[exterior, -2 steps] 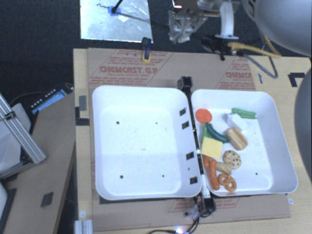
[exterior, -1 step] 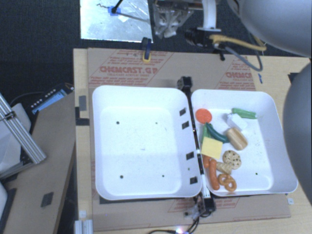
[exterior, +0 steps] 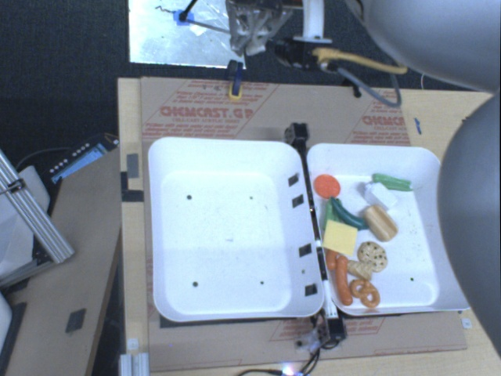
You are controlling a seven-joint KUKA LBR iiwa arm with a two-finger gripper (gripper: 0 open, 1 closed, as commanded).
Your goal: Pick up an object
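The right bin (exterior: 427, 288) holds several toy food items: a red round piece (exterior: 326, 185), a green piece (exterior: 391, 182), a white block (exterior: 380, 197), a brown roll (exterior: 381, 222), a dark green piece (exterior: 345, 214), a yellow square (exterior: 340, 237), a cookie (exterior: 372, 255), an orange sausage (exterior: 342, 280) and a pretzel (exterior: 365, 292). My gripper (exterior: 244, 44) hangs high at the top of the view, beyond the far edge of the left bin (exterior: 168, 288), well away from the items. I see nothing hanging from it.
A black divider with clips (exterior: 309, 225) runs between the two bins. A blue and yellow clamp (exterior: 235, 81) sits on the cardboard sheet (exterior: 211, 112) behind the left bin. The grey arm (exterior: 438, 22) fills the upper right. A yellow cable (exterior: 360, 61) trails from the wrist.
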